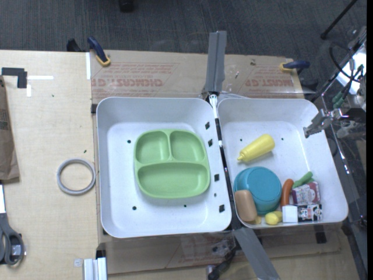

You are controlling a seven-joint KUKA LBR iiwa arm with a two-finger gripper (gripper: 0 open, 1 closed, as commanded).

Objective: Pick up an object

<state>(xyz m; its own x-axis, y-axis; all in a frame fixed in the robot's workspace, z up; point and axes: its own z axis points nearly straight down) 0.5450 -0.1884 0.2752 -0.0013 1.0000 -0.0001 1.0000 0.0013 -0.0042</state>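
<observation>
The right bin point(291, 112) holds a yellow squeeze bottle point(256, 147) lying on its side near the middle. In front of it stands a blue bowl point(259, 186). A tan bread roll point(245, 205) leans against the bowl's front left. A small yellow lemon point(272, 218) and a white block point(289, 215) lie by the front wall. An orange carrot point(287, 191), a green pepper point(303, 179) and a small printed carton point(306, 200) crowd the front right corner. A green divided plate point(172, 163) lies flat in the left bin point(111, 174).
A grey tape ring point(76, 175) lies on the wooden bench left of the bins. Blue-and-yellow clamps point(99, 51) hold the cardboard sheet behind them. A metal bracket point(319, 121) juts over the right bin's far right rim. Stands and cables fill the right side.
</observation>
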